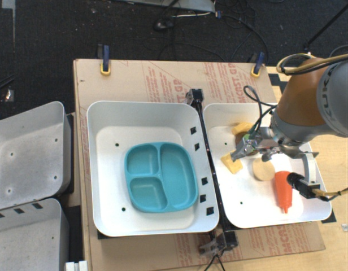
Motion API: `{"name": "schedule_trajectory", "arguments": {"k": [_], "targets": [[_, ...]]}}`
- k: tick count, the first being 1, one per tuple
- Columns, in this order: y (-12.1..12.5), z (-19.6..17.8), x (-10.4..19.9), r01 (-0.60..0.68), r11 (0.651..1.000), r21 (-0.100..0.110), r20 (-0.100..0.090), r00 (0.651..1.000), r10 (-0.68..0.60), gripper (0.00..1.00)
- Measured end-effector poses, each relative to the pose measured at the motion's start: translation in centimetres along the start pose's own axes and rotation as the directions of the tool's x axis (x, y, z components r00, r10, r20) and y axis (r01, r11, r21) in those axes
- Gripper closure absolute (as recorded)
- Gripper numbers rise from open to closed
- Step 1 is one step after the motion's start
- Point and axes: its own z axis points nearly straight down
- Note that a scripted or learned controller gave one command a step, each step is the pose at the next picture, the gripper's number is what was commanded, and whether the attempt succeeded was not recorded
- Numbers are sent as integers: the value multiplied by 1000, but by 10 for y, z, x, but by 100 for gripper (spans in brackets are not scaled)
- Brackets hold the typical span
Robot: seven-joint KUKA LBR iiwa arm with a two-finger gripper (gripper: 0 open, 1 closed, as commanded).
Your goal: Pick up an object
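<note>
Carrot (pixel 283 191), one, lies in the right bin (pixel 242 210) near its right wall.
Two yellow wedges (pixel 231 163) and one tan disc (pixel 263 171) crowd the gripper (pixel 246 149), whose grip cannot be told; the left bin (pixel 103 162) holds one teal tray (pixel 161 176).

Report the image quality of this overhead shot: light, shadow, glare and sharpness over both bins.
Camera view: light is even and bright, with the white bins' rims close to washed out; the teal tray shows a soft sheen without hard glare; the arm casts a faint shadow in the right bin; the carrot and yellow piece read sharp, while the gripper looks slightly soft; the dark floor at top holds little detail.
</note>
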Motion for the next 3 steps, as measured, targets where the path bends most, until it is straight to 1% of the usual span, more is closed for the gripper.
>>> {"name": "schedule_trajectory", "arguments": {"k": [1, 2, 3], "targets": [[0, 53, 1, 1, 1000, -2, 0, 1000, -1, 0], [1, 41, 1, 0, 1000, -5, 0, 1000, 0, 100], [-9, -14, 2, 2, 1000, -9, 1, 1000, -2, 100]]}}
